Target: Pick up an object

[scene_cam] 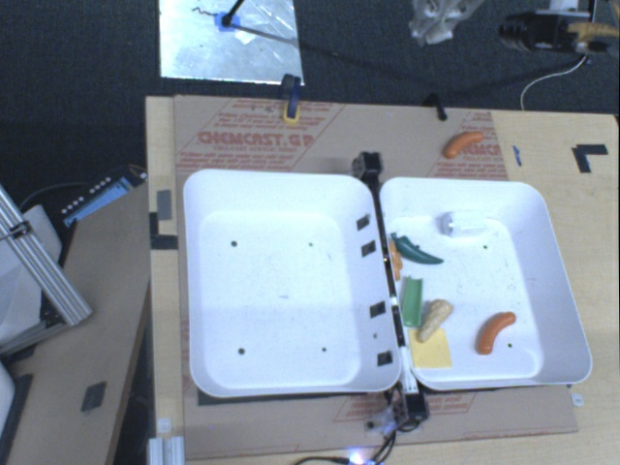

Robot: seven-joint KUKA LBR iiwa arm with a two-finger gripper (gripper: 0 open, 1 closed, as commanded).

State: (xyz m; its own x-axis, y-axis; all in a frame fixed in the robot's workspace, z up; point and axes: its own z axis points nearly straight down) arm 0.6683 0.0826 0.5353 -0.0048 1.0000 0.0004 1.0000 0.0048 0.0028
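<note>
Two shallow white bins side by side on a brown board printed with red lettering [254, 136]. Left bin [276, 361]: white floor with a few small dark dots. Right bin [542, 250]: a loose cluster of small objects toward the inner wall. Dark green curved piece [417, 251], pepper-like, tapering to a point, near the dividing edge, with a small orange scrap [395, 258] just beside it at the wall. Below it, a flat green rectangular strip [413, 300], upright in the frame, touching a tan, rounded, potato-like lump [434, 318] at its lower right. Flat yellow square [432, 350] directly under the lump, partly overlapped by it. Orange sausage-shaped piece [495, 331], slightly bent and tilted, well apart to the right. Pale, translucent, roundish item [461, 224] near the far wall, hard to make out against the white. A second orange sausage [463, 143] outside the bins, on the board beyond the right bin. Gripper [438, 13] high at the top of the frame, over dark carpet, well apart from both bins; blurred, finger state cannot be told, nothing visible between them. Silvery sheet [229, 27] on the carpet at upper left; yellow-and-blue clamp [290, 99] at the board's far edge.
</note>
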